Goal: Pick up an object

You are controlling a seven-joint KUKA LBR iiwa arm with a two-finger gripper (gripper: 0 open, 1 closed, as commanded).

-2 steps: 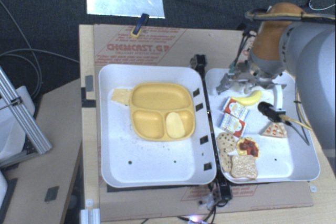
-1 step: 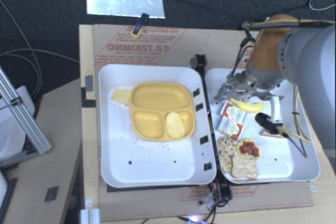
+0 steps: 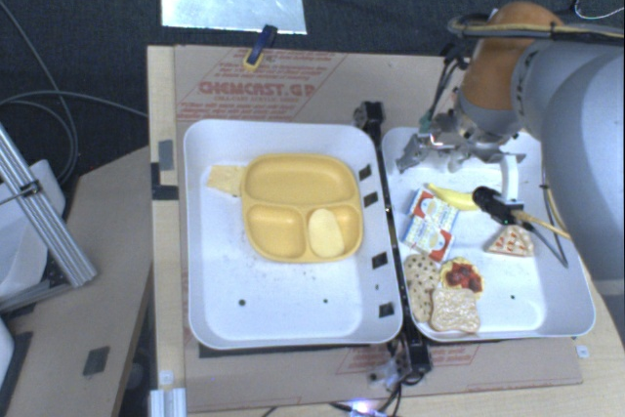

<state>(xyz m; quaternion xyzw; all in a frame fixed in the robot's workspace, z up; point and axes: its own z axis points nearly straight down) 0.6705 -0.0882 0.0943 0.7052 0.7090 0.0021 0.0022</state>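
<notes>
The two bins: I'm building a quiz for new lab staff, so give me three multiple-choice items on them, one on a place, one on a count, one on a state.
1. Where does the yellow divided tray lie?
A. in the left bin
B. in the right bin
C. on the cardboard outside the bins

2. How many compartments does the tray have?
A. two
B. three
C. five

3. How does the banana lie?
A. loose on the floor of the right bin
B. stacked on the tray
C. hanging over the bin's rim

Key: 1 A, the tray sits inside the left bin. 2 B, one wide section above two smaller ones. 3 A, it rests flat in the right bin beside the small carton.
</notes>
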